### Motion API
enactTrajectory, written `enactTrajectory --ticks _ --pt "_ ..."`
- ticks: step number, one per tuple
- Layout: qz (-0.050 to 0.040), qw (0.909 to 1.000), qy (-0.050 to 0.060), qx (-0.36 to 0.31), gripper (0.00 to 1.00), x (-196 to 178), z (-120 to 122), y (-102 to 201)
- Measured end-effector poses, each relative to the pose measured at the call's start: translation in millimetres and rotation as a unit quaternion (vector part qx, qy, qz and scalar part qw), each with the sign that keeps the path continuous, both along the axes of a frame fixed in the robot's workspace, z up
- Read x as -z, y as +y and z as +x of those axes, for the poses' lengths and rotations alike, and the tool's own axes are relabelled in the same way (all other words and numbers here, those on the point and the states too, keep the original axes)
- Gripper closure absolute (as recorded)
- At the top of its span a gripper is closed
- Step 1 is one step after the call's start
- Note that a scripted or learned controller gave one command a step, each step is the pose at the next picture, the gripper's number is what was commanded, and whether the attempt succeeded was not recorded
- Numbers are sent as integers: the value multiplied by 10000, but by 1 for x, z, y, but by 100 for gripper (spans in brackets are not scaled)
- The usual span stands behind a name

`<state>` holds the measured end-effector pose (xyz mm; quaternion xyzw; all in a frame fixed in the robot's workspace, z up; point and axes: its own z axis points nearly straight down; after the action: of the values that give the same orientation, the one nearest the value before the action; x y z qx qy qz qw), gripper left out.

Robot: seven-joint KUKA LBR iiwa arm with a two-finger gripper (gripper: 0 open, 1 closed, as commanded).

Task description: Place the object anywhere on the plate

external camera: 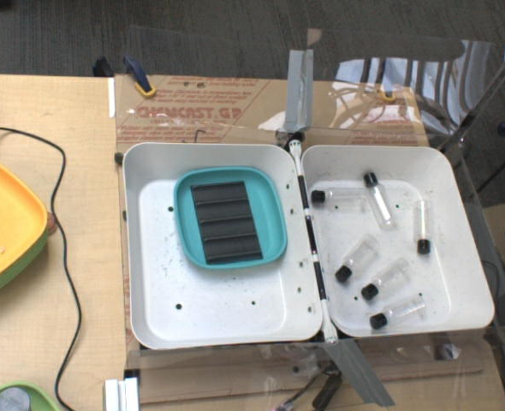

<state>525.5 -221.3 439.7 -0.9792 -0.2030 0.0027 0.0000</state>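
scattered in the right white bin (445,174), well apart from the teal square plate with a black ribbed insert (229,218) in the left white bin (150,255): six clear black-capped vials (377,199), apparently lying flat at mixed angles; hand's state impossible to tell.

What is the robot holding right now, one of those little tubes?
Nothing that the view shows. The clear tubes lie loose in the right bin, and the teal plate sits in the left bin.

The yellow dish (4,229) runs off the left edge, the green lid (13,398) off the bottom, and the cardboard's (193,105) print's too blurred to read.
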Motion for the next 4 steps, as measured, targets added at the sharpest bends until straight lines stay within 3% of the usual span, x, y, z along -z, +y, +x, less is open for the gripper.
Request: enactTrajectory --ticks 1,2,3,4 --pt "-1 9978 0 665 0 0 9 -1" --pt "-4 9948 -1 1014 0 0 43 0" --pt "-3 9949 0 1011 0 0 60 0" --pt "-2 9948 1 1014 0 0 108 0"
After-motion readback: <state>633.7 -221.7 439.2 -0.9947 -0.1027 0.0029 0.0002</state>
